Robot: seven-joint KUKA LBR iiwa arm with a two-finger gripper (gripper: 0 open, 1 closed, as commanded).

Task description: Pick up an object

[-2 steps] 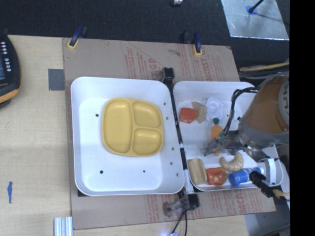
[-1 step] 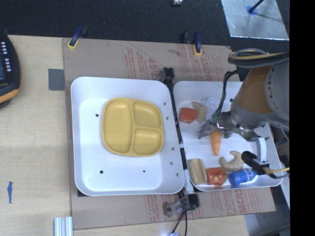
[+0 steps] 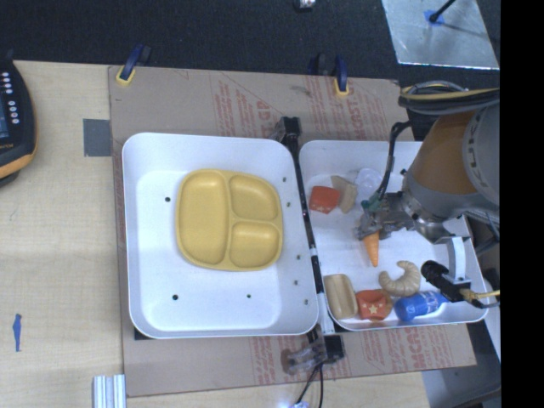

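My gripper (image 3: 378, 222) hangs low over the middle of the right bin (image 3: 438, 153), reaching in from the right. A small orange carrot (image 3: 372, 250) lies right under its tip, pointed end toward the front, with its top end against the gripper. Whether the carrot is gripped or just touched is hidden by the gripper body. Other small items in this bin are a red block (image 3: 324, 199), a tan piece (image 3: 346, 192), a croissant (image 3: 401, 276), a blue bottle (image 3: 421, 305), a red toy (image 3: 372, 304) and a tan bread slice (image 3: 340, 294).
The left bin (image 3: 144, 253) holds a yellow divided plate (image 3: 229, 219). A clear plastic scrap (image 3: 368, 179) lies behind the gripper. The arm's cable loops over the right bin's far right corner. A black and orange controller (image 3: 13, 117) sits at the bench's left edge.
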